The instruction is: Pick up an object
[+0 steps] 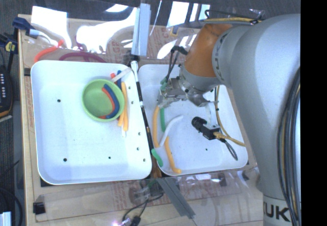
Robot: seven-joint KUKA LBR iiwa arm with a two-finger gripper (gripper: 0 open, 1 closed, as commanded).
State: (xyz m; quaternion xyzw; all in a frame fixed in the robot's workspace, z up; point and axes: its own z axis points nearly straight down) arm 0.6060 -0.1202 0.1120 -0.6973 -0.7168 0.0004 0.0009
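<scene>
while the grey two-finger gripper [169, 95] is poised by a slim green plastic stick [162, 120], its aperture cannot be told; descent is judged due.

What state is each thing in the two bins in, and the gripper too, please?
green bowl: upright in the left bin, red and blue pieces inside.
orange sticks: lying flat by the bowl's right rim.
green stick: lying flat in the right bin.
white stick: lying flat, curved, beside the green stick.
yellow stick: lying flat near the right bin's front.
gripper: over the right bin's back left.
</scene>
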